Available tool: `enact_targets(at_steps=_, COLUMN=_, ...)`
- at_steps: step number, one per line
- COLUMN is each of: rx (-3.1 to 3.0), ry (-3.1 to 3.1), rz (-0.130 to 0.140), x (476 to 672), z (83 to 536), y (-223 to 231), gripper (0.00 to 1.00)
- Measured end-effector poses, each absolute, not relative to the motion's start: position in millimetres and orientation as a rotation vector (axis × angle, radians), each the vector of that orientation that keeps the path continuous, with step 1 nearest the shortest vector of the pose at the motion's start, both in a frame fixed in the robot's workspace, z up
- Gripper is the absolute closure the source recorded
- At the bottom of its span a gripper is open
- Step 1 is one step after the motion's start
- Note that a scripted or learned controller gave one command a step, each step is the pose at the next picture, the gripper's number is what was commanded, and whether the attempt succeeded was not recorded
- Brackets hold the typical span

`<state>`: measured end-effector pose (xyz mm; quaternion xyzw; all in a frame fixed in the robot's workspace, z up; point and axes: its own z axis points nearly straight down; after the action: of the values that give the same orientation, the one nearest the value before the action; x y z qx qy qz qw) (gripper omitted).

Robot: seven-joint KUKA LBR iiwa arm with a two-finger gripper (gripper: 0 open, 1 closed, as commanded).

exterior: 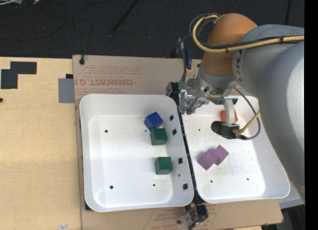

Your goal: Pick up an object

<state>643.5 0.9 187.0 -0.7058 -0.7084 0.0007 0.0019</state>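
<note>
Showing the gripper (191,101) hanging over the far left corner of the right bin (276,187), opening impossible to tell; purple block (213,157) lying mid-bin; blue cube (153,120) sitting in the left bin (94,184) near its right edge.

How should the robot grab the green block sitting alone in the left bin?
Probably from straight above, pinching the near and far sides of the green block. It sits flat in the left bin, apart from the other blocks, but the bin's dividing wall is close beside it.
</note>
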Motion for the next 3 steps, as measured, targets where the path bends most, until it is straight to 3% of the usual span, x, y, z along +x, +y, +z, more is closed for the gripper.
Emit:
enact_targets(at_steps=1, rx=-2.215, ry=-2.222, rz=0.004, x=637.7, z=187.1, y=38.9, gripper=1.00)
enact_targets(at_steps=2, rx=-2.218, ry=-2.223, rz=0.002, x=643.8, z=187.1, y=69.2, gripper=1.00)
enact_targets(at_steps=3, rx=-2.218, ry=-2.222, rz=0.004, x=643.5, z=187.1, y=69.4, gripper=1.00)
